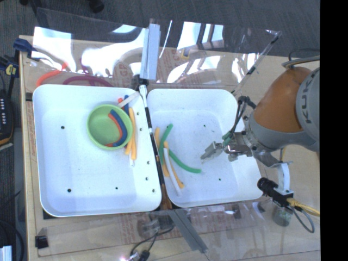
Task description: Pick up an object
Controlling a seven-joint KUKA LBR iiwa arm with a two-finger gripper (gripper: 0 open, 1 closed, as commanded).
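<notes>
Claw [209,152] sat low in the right bin [190,105], near its middle; couldn't tell if spread or pinched, nothing seen in it. Pick not done. Nearest target, green strip [182,165], lay just left of it, beside yellow sticks [171,175] at the left wall. Bare floor around the claw; bowl [109,126] was in the left bin [54,145].

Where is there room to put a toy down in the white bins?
Left bin: bare floor left of and below the green bowl. Right bin: bare along the top, above the pincer. It is crowded by the middle wall, where the green strips and orange sticks lie.
</notes>
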